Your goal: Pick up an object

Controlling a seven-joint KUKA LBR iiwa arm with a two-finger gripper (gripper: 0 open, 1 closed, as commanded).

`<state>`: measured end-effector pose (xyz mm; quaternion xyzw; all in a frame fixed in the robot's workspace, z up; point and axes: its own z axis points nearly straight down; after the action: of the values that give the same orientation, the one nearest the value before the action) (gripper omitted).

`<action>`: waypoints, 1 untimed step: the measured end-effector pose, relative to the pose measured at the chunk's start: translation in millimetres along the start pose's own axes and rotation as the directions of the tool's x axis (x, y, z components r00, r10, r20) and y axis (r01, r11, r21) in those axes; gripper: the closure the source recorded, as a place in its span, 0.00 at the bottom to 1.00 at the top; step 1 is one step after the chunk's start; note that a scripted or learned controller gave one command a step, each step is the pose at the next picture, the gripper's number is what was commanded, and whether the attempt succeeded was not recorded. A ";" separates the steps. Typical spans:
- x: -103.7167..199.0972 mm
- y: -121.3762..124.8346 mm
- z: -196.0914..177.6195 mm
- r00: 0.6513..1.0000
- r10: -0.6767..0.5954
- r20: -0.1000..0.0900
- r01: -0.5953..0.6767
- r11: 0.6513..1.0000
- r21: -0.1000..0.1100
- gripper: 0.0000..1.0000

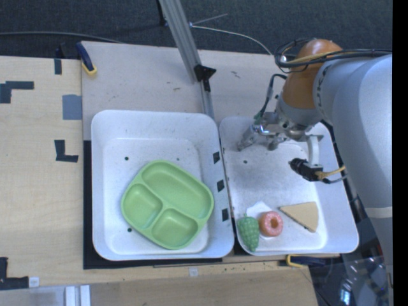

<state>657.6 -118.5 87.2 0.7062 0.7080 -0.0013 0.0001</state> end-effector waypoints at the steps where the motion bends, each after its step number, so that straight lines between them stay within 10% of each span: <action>1: 1.0 0.2 -11.2 1.000 -0.001 -0.001 0.001 1.000 0.000 1.00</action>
<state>657.8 -117.5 98.4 0.7058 0.7084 -0.0010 -0.0004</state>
